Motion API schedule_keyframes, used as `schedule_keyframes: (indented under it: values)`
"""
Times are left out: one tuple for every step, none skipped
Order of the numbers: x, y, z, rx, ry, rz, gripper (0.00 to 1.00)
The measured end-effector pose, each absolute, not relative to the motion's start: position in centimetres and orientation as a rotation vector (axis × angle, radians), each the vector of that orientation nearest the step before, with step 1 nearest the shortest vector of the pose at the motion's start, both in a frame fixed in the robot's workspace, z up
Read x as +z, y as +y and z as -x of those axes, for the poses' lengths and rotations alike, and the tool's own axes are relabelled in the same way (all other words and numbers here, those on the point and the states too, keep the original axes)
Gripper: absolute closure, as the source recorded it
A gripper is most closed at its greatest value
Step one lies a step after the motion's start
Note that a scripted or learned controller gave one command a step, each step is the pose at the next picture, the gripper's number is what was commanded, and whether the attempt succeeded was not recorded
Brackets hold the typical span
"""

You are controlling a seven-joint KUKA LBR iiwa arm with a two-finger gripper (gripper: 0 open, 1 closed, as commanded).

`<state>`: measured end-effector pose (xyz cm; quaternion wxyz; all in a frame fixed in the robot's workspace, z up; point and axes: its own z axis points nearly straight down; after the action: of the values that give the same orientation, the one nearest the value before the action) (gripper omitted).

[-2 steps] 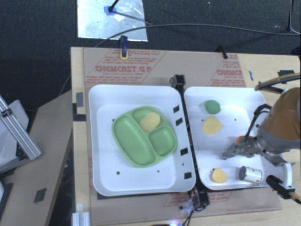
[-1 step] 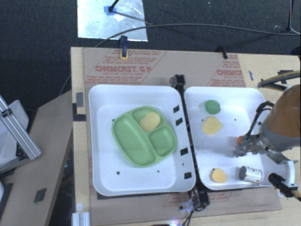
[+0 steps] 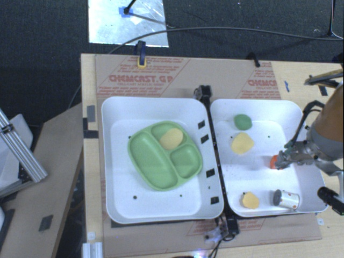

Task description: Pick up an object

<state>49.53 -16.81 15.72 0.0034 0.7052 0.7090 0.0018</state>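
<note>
I see the gripper [image 3: 279,160] low at the right bin's [image 3: 293,110] 3 o'clock side; I cannot tell its opening or whether it grips the small orange-red object [image 3: 273,162] at its tip. Risk: the piece sits close to the wall, so a finger could catch the rim and knock it away.

- A round green object [image 3: 243,121] lies in the right bin, in its far part, near the back wall.
- A pale yellow object [image 3: 242,143] lies just beside it, on the near side; I cannot tell if the two touch.
- A smaller yellow object [image 3: 250,200] lies near the front wall of the same bin.
- A silver cylinder [image 3: 286,198] lies on its side, to the right of the smaller yellow object.
- A small orange-red object [image 3: 273,162] sits near the right side of the bin, partly hidden.
- A yellow object [image 3: 172,138] rests in the far compartment of the green plate in the left bin.
</note>
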Motion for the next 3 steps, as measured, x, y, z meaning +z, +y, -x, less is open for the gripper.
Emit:
schedule_keyframes:
  values:
    - [20.5,-17.3,-48.9,0.005,2.221,-2.212,1.0]
    - [22.4,-17.3,-49.1,0.003,2.223,-2.213,1.0]
    - [23.5,-12.0,-49.7,0.006,2.231,-2.208,1.0]
